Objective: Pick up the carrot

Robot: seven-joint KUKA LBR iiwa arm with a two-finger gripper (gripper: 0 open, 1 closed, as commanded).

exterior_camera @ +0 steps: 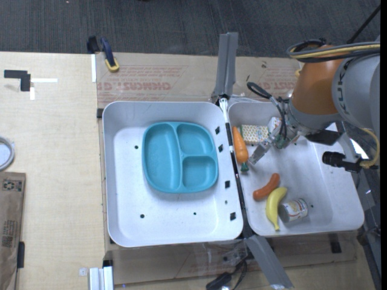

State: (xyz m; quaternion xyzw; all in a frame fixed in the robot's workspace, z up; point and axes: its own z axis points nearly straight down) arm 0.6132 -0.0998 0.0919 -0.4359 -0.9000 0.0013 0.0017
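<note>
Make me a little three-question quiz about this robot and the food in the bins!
1. True or false: the carrot lies in the same bin as the blue plate.
2. Which food touches the banana or lies closest to it? A) the sausage B) the carrot C) the cracker packet
3. Fill in: the gripper is low in the right bin, just to the ____ of the carrot as the camera sees it.

Key
1. False: the carrot is in the right bin, by its left wall; the plate is in the left bin.
2. A
3. right
</note>
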